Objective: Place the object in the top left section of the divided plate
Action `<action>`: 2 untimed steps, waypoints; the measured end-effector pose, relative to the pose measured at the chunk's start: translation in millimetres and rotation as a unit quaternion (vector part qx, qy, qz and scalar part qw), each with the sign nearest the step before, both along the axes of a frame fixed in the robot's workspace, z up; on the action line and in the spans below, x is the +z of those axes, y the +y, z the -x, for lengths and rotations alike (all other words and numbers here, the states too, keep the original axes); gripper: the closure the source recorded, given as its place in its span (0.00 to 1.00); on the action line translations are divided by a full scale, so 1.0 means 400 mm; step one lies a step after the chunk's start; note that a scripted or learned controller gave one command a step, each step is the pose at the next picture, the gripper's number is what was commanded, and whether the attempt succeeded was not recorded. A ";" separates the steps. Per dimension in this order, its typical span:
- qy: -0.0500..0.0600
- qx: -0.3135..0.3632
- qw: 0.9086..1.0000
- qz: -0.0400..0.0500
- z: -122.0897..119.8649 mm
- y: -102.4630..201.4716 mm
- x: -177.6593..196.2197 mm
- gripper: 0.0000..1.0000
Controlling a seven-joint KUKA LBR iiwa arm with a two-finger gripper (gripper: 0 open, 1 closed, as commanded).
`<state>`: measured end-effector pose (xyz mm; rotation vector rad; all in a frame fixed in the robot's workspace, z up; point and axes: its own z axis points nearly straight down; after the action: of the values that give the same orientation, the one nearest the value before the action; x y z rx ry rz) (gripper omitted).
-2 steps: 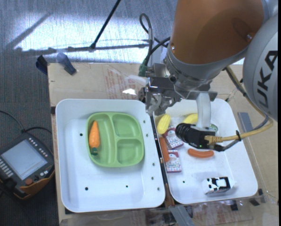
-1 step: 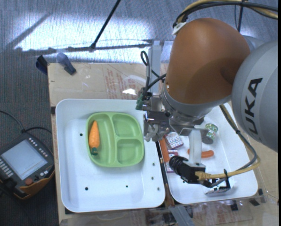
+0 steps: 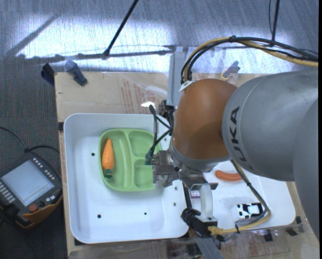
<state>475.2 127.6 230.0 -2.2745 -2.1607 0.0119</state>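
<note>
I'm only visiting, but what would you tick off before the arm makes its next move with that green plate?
1. Divided plate lies flat in the left bin: ok.
2. Carrot sits in the plate's left section: ok.
3. Sausage lies in the right bin, apart from the plate: ok.
4. Black-and-white toy lies in the right bin: ok.
5. Gripper hangs at the plate's right rim; anything held: cannot tell.

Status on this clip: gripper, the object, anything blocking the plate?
Gripper low at the green plate's right edge. Carrot lies in the plate's left section. Sausage and black-and-white toy sit in the right bin.
</note>
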 end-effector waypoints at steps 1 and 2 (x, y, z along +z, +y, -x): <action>-0.001 0.003 1.000 0.000 -0.004 -0.119 0.316 1.00; -0.001 0.006 1.000 0.000 -0.002 -0.094 0.306 1.00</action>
<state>476.2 89.8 352.3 -2.2620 -2.1759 0.0117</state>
